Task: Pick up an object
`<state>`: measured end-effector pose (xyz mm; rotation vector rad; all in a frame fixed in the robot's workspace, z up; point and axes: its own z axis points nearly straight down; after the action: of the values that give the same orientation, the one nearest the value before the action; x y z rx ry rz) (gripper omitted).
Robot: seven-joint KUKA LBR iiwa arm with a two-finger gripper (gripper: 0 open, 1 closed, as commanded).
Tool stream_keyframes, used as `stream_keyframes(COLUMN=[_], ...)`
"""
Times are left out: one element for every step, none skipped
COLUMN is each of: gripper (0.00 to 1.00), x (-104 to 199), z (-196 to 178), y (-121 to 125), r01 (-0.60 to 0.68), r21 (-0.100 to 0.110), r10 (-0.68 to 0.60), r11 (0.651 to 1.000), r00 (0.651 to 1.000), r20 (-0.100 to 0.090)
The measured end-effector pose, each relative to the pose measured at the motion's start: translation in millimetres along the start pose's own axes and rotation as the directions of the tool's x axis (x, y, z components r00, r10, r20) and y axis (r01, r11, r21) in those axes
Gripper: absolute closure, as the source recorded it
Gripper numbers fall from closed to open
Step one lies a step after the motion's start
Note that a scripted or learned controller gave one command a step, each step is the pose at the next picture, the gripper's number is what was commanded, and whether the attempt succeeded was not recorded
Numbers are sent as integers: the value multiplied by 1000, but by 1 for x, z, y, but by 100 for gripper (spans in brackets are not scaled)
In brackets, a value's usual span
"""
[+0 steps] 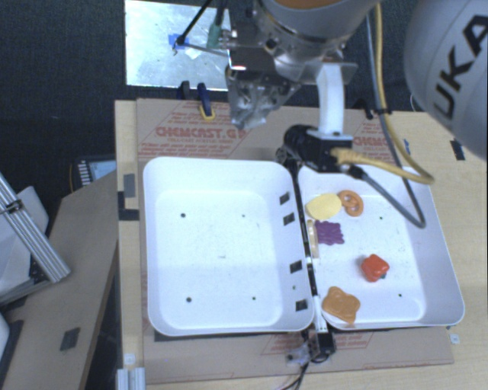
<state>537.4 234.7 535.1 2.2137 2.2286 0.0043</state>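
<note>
Bins [152, 228] two; five small objects [335, 232] in the right one; gripper [252, 107] state unclear.

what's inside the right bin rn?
Right bin holds a yellow disc, pretzel, purple piece, red pepper and toast slice. Cables cover its upper corner.

The grey, rounded KUKA arm [450, 61] bears large black letters on its casing and an orange band [305, 4] above the wrist. Below it sits a silvery metal tool [255, 95], with a yellow cable [389, 167] and a thinner grey one [396, 202] beside it.
</note>
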Motion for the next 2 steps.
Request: stream_keyframes(gripper=[100,100], x=[-75,-164], z=[28,-3], y=[-29,-52], r01=[-11,-14], r21=[4,-4], r10=[11,14], r11=[1000,1000], r00=[1000,1000], r20=[3,2])
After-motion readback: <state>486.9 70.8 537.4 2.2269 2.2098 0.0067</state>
